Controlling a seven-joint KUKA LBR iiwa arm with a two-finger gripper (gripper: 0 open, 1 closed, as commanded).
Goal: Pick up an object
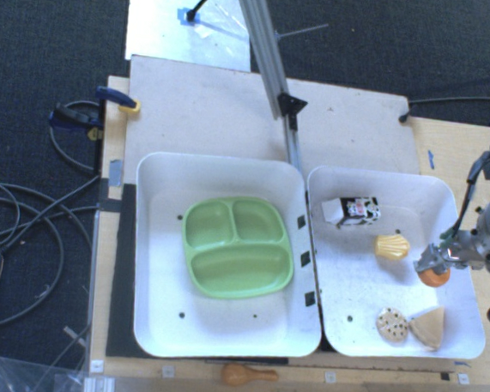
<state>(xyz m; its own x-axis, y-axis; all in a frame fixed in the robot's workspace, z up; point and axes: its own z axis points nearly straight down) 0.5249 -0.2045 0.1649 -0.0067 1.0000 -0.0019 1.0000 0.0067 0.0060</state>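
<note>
Gripper [443, 256]: I am seeing it working at the 3 o'clock edge of the right bin [375, 183]; whether it is released, clenched or grasping I cannot tell.
Orange object [434, 275]: it is sitting at the gripper tip, touching or just under it, close to the bin's 3 o'clock wall; I am judging this the likeliest target.
Yellow shell-shaped piece [392, 246]: it is lying just beside the orange object, toward 9 o'clock.
Black-and-white carton [351, 211]: it is resting toward 11 o'clock in the right bin, well apart from the gripper.
Speckled round piece [393, 325]: it is lying toward 5 o'clock, touching or nearly touching the tan wedge [429, 327].
Left bin [169, 175]: it is holding a green divided plate [237, 247], well apart from the work.
Risk, grip: I am expecting the small round orange object to roll or squirt out if the closing lands off-centre.
Risk, wall: I am watching for contact with the raised rim, since the target is lying so close to it.
Risk, neighbour: a sideways sweep toward 9 o'clock could be nudging the shell piece.
Open room: bare floor is lying at the right bin's centre and toward 7 o'clock; straight up is looking the freest exit.
</note>
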